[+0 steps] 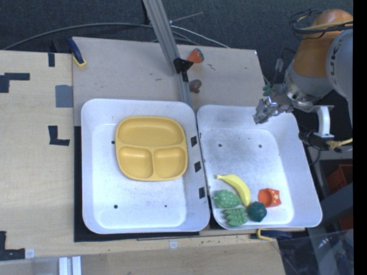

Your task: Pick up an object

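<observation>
Gripper (262,116) over right bin (298,153) rim, banana (235,185) well apart

Yellow tray (152,148), yellow banana (235,185), white bins (92,153).

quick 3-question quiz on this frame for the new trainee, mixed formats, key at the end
1. True or false: the yellow divided plate lies in the right bin.
2. Multiple choice: which item touches the banana? A) the red block B) the light green toy C) the yellow divided plate
3. Short answer: over which corner of the right bin is the hand, and where do the toys lie relative to it?

Key
1. False; it lies in the left bin.
2. B.
3. The far right corner; the toys cluster at the near edge, well apart from the hand.
</observation>
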Controlling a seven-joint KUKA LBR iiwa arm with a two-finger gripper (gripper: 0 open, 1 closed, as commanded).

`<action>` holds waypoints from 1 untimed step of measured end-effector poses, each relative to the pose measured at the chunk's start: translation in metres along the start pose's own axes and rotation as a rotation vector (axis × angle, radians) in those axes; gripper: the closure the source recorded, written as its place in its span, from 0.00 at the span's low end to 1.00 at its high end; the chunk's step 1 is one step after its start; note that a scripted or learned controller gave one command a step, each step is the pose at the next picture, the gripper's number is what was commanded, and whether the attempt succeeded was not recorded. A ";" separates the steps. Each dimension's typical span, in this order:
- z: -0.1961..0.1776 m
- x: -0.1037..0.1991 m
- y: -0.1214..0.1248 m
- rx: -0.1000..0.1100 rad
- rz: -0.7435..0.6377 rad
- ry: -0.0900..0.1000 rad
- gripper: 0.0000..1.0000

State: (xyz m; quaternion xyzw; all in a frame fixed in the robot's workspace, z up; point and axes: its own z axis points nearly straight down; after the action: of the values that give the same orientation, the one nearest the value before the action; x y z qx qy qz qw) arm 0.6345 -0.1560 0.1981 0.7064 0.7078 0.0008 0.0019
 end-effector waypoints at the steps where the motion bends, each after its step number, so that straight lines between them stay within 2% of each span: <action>1: -0.005 0.001 0.000 0.004 0.000 0.002 1.00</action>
State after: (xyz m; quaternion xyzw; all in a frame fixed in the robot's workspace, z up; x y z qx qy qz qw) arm 0.6349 -0.1551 0.2034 0.7064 0.7079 0.0001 -0.0002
